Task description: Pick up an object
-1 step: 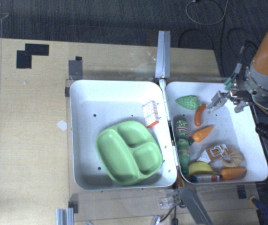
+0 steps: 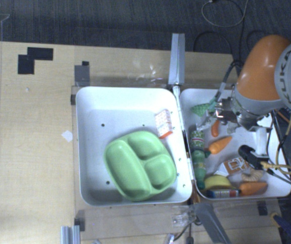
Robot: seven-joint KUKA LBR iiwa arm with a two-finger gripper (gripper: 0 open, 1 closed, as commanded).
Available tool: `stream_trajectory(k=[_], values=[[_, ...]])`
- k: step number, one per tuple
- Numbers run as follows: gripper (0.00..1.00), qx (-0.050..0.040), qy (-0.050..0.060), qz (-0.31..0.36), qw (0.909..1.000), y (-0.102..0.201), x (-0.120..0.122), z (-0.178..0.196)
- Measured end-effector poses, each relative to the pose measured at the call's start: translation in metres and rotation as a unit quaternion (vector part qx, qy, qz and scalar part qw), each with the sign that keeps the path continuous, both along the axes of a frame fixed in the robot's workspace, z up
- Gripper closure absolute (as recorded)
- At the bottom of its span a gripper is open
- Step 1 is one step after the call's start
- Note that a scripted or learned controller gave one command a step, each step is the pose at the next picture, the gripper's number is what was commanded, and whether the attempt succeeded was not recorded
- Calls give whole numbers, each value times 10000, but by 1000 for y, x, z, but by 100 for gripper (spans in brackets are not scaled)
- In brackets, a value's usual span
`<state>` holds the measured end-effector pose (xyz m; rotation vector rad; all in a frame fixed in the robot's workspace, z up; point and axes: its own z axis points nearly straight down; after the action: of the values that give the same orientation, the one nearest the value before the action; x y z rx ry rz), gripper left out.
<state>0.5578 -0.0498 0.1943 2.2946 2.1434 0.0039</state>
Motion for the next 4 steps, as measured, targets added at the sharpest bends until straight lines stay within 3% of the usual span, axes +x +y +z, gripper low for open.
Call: stream_trajectory(k=[1, 2, 3, 4], values=[[0, 0, -4, -6, 10000, 0, 0, 0], [0, 3, 0, -321, 9995, -31, 15, -36], [0, 4, -39, -954, 9954, -61, 54, -106], [100, 18, -75, -936, 9956, -58, 57, -93]])
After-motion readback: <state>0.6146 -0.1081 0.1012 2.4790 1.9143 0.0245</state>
